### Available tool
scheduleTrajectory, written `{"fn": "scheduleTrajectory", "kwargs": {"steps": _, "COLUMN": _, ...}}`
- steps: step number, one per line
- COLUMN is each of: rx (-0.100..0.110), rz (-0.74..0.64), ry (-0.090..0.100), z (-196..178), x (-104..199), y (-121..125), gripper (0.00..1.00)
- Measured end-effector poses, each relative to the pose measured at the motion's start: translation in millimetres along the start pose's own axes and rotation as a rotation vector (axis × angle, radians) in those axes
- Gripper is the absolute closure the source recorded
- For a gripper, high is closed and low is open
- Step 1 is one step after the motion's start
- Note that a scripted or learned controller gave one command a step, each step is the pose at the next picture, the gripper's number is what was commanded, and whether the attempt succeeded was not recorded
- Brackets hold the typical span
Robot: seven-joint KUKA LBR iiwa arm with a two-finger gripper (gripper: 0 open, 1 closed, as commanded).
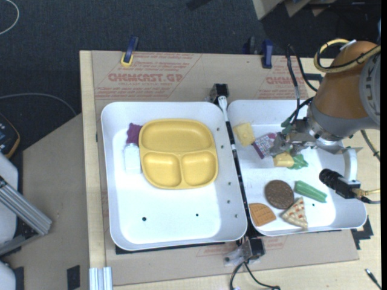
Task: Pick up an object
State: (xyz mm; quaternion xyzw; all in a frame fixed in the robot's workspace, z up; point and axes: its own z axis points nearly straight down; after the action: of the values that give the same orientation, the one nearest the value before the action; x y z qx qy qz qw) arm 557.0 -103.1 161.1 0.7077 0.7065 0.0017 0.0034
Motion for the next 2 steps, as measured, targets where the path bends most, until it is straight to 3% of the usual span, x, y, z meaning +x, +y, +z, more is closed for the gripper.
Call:
{"fn": "scheduleTrajectory", "kwargs": {"steps": 1, "rx": 0.0, "rz": -0.003, "ry": 0.001, "z": -57.2, "x": 6.4, "y": -5.5, "gripper": 1.0}}
{"fn": "scheduleTrajectory", "kwargs": {"steps": 2, "rx": 0.003, "rz": -0.003, "ry": 0.001, "z": -64.2, "x": 6.6, "y": -4.7, "gripper": 1.0}}
